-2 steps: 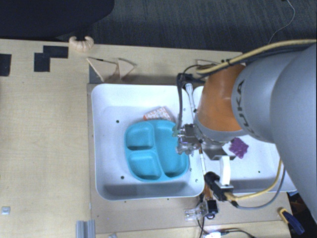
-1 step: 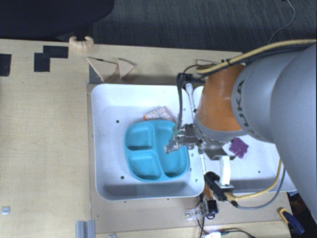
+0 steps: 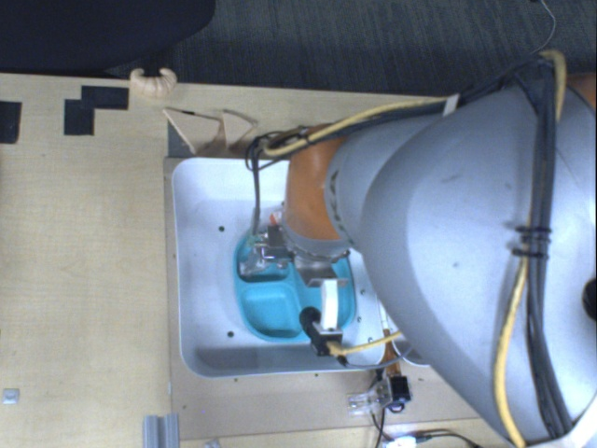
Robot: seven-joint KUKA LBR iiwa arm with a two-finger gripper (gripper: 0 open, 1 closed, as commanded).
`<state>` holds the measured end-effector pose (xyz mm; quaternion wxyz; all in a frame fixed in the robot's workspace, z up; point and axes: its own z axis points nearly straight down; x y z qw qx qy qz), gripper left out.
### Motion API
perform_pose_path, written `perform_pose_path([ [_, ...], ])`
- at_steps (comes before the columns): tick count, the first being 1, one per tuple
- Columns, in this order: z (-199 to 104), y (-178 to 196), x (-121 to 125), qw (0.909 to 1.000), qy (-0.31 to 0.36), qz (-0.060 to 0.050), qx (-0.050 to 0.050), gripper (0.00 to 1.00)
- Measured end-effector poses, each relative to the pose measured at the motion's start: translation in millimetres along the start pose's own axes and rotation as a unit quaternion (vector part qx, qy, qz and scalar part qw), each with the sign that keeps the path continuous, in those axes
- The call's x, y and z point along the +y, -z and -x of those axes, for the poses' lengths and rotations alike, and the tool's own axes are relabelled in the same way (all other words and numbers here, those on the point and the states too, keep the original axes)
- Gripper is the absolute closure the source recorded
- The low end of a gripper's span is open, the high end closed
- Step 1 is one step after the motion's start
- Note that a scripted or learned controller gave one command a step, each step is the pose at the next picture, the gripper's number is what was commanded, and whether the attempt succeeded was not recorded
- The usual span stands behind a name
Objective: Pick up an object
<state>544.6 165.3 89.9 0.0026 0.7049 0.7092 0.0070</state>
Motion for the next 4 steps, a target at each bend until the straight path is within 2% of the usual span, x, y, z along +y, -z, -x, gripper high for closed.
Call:
perform_pose_path([
  [1, 4.9, 14.8, 4.3, 1.0000, 0.001, 0.005, -0.004, 1.00],
  [2, -64.9, 113.4, 17.8, 1.0000, 0.001, -0.005, -0.002, 1.00],
  [3, -64.8, 123.3, 18.4, 1.0000, 0.004, -0.005, -0.003, 1.00],
  [4, -71.4, 189.2, -50.7, 1.0000, 0.001, -0.006, -0.002, 1.00],
])
